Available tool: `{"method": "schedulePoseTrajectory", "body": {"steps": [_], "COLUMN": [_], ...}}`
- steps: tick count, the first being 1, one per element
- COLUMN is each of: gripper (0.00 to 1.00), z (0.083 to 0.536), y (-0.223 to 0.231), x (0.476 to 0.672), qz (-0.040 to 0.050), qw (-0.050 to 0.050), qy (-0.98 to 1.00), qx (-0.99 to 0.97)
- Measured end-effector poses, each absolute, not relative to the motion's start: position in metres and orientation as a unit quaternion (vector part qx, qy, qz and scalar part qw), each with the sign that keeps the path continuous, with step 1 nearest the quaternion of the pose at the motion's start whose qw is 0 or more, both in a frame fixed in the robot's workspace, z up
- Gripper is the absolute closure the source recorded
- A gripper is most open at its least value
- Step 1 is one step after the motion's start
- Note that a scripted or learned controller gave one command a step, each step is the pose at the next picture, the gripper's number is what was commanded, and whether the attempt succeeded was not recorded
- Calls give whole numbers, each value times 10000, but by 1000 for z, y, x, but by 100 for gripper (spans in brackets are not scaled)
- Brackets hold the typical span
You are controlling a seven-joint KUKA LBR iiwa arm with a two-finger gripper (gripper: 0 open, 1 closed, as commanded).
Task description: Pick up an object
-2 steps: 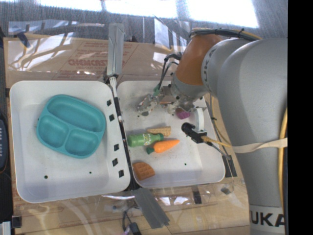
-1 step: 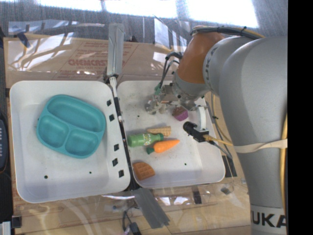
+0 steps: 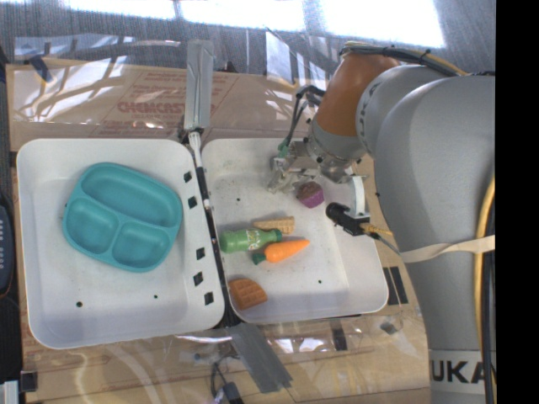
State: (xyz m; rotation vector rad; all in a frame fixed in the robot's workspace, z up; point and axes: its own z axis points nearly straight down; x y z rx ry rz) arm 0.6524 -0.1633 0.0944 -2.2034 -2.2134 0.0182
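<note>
Pincer [image 3: 285, 173] low in right bin [image 3: 358, 283], upper part, just left of purple object [image 3: 311, 194]. Finger state: cannot tell. Green bottle [image 3: 249, 240], carrot [image 3: 285, 250], cracker [image 3: 275, 225], bread piece [image 3: 247, 293] lay nearer front. Teal tray [image 3: 122, 216] sat in left bin [image 3: 42, 293].

Teal divided plate [image 3: 122, 215], white bins [image 3: 50, 310], green bottle [image 3: 249, 240], orange carrot [image 3: 285, 250], purple lump [image 3: 311, 194], tan cracker [image 3: 275, 225], brown biscuit [image 3: 247, 292], grey arm [image 3: 429, 158] with orange band [image 3: 349, 91]
</note>
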Motion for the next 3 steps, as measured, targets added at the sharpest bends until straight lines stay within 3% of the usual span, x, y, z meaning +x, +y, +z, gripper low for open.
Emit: {"method": "schedulePoseTrajectory", "body": {"steps": [1, 2, 3], "gripper": [0, 0, 0], "z": [96, 90, 91], "y": [-163, -109, -126], "x": [654, 586, 476], "qz": [45, 16, 13], "qw": [73, 26, 23], "qy": [-7090, -7101, -7091], "qx": [-7052, -7041, -7051]}}
